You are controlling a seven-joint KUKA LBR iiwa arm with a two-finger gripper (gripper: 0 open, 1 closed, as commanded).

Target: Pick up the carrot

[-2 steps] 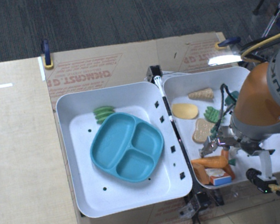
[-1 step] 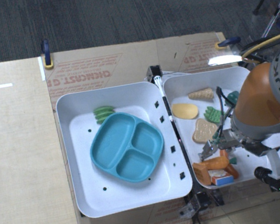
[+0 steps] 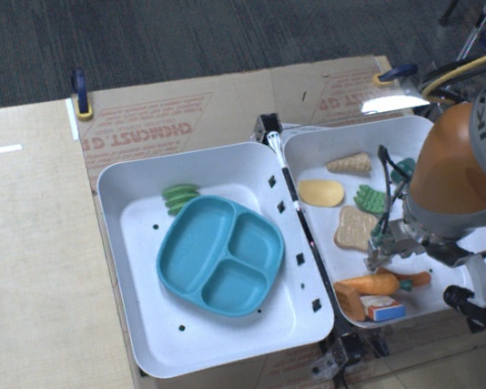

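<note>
Toward four o'clock in the camera view, the carrot point(image 3: 373, 284) lies on its side along the near wall of the right bin point(image 3: 452, 121), its green top pointing to three o'clock. A small orange-and-blue box point(image 3: 384, 308) sits touching it at six o'clock. The gripper point(image 3: 380, 257) hangs just above the carrot's middle, at its twelve o'clock, with the grey arm point(image 3: 460, 166) and its orange band reaching in from three o'clock; how far apart the gripper stands cannot be made out, and nothing is seen held. A slice of bread point(image 3: 351, 229) lies at eleven o'clock of the gripper, with a yellow oval food point(image 3: 321, 191), a tan wedge point(image 3: 350, 164) and a green leafy piece point(image 3: 372, 199) beyond. The left bin point(image 3: 137, 280) holds a blue divided plate point(image 3: 221, 255) with a green pod point(image 3: 181, 195) at its eleven o'clock.
</note>
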